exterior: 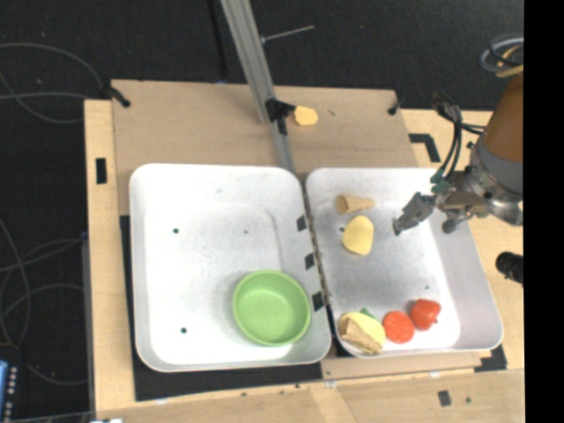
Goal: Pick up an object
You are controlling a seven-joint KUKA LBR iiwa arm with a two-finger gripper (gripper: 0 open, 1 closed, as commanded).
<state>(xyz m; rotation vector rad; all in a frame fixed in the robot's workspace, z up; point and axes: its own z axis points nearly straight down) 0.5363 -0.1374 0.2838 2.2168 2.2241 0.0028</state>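
The right bin holds a pale yellow lump, a small tan wedge, two red-orange tomato-like pieces and a yellow and tan piece in its front corner. My gripper hangs over the right bin's upper right part, to the right of the yellow lump and apart from it. Its two dark fingers stand spread, with nothing between them.
A green bowl sits in the left bin near its front right. A small yellow object lies on the board behind the bins, next to a slanted metal post.
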